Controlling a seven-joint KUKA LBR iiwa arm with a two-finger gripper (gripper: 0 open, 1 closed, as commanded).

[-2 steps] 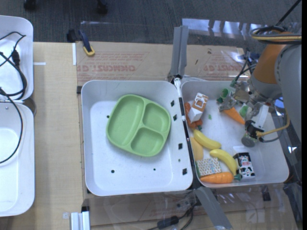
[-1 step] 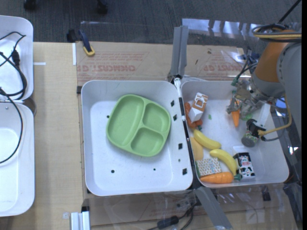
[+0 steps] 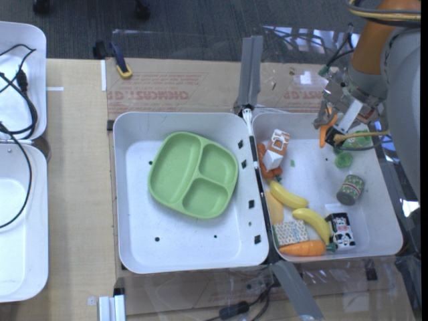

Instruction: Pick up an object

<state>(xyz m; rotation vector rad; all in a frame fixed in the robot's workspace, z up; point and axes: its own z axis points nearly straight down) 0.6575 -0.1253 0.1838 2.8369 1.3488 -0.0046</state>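
The right bin (image 3: 391, 199) holds several small items: an orange-and-white carton (image 3: 275, 149), two bananas (image 3: 287, 196) (image 3: 314, 223), a carrot (image 3: 304, 249), a patterned packet (image 3: 291, 233), a black-and-white box (image 3: 340, 229), a grey-green can (image 3: 350, 188) and a small green round piece (image 3: 344, 158). My gripper (image 3: 332, 127) hangs over the bin's far right part, just above the green piece. A thin orange piece (image 3: 323, 136) shows right at its tip. I cannot tell whether that piece is held.
The left bin (image 3: 127, 199) holds a green divided plate (image 3: 194, 174). A metal post (image 3: 251, 72) rises behind the divider between the bins. The grey arm with its orange band (image 3: 374, 45) crosses the right bin's far right corner. White tubs (image 3: 17, 179) stand at the left.
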